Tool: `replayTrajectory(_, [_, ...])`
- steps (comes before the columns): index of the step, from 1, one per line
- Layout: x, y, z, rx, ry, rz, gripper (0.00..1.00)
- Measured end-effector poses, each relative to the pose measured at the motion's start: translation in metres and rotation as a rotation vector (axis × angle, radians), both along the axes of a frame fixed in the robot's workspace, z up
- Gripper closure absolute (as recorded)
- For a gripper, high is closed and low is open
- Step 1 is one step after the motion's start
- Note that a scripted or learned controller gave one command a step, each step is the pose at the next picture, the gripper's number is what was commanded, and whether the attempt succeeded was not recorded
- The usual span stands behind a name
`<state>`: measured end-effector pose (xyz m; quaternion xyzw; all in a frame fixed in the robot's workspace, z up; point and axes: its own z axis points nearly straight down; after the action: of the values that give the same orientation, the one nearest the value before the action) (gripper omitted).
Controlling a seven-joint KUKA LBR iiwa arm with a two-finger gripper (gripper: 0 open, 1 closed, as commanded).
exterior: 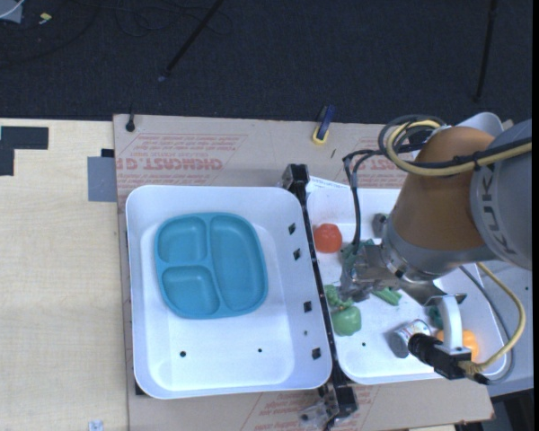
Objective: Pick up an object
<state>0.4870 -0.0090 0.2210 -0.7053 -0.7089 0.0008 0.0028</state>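
Green toy [346,320] lies by the right bin's [377,371] left wall, unlifted; my tool [352,285] hovers just above it, grip state I cannot tell.

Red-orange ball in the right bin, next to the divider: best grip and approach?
Take the red-orange ball across its middle, coming straight down from above. It looks round, so any jaw angle probably works, but the divider sits close on its left; line the jaws up along the divider rather than across it. The gripper is just below-right of it.
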Motion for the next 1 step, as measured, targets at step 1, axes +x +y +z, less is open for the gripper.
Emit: replayTrajectory(1, [-0.0029,0.0395,0.0002,-0.001,0.0,-0.001,1.0])
